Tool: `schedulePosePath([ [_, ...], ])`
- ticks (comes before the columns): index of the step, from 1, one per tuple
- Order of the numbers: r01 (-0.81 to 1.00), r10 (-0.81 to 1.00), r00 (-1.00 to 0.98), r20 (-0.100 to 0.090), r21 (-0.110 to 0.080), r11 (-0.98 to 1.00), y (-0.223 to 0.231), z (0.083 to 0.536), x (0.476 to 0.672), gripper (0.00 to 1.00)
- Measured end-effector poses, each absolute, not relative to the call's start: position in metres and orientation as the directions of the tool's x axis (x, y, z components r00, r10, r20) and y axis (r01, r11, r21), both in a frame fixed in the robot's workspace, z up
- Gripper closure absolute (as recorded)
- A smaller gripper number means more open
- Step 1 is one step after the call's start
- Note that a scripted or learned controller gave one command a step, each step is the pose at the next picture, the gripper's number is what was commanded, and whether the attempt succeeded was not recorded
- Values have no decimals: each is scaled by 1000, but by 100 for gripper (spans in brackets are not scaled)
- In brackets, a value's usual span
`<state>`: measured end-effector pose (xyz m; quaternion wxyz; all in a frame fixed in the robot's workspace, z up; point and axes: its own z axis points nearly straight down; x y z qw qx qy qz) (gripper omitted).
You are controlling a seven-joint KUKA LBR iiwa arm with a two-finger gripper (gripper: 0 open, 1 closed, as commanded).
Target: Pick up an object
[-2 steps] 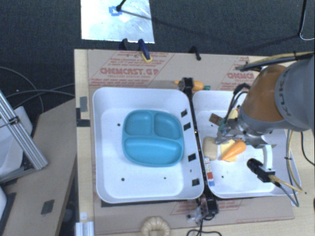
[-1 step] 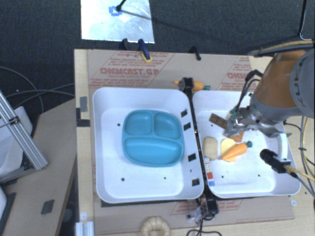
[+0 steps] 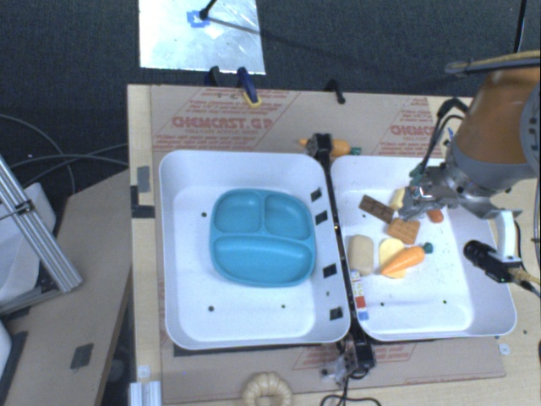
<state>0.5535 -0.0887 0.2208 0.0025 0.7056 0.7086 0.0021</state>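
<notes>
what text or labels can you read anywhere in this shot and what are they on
"CHEMCAST GP", in red, upside down, on the brown sheet under the bins, behind the left bin.
The same red print repeats at the sheet's far right, cut off by the arm; unreadable there.
Red print along the sheet's front edge: too small to read.
Small coloured label on the divider between bins: too blurred to read.

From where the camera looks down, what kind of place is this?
Probably a robot test lab: a robot arm reaches over two white bins, with toy food such as a carrot and a blue divided plate.
</notes>
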Motion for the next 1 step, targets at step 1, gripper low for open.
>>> schedulePosePath([
  [1,1000,1000,-6,0,6,6,-76,233,601,100],
])
